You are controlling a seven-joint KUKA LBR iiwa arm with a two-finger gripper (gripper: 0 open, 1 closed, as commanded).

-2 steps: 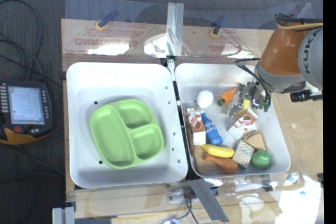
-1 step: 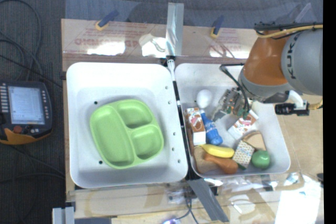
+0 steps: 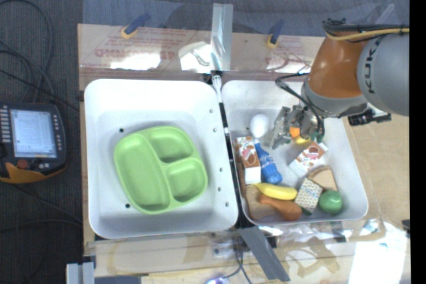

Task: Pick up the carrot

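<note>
Carrot lies unlabelled below banana; gripper above.

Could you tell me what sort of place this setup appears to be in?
Probably a robotics lab: a grey arm reaches over two white bins, toy food such as a carrot fills one, and a teach pendant lies on carpet.

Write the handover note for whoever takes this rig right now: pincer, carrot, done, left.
Pincer: low in the right bin, over its upper middle beside the white egg; whether it grips anything cannot be told.
Carrot: lying at the near edge of the right bin, under the banana, beside the green ball.
Done: nothing visible; carrot not lifted.
Left: move to the carrot, grasp, lift.
Green tray sits in the left bin.
</note>
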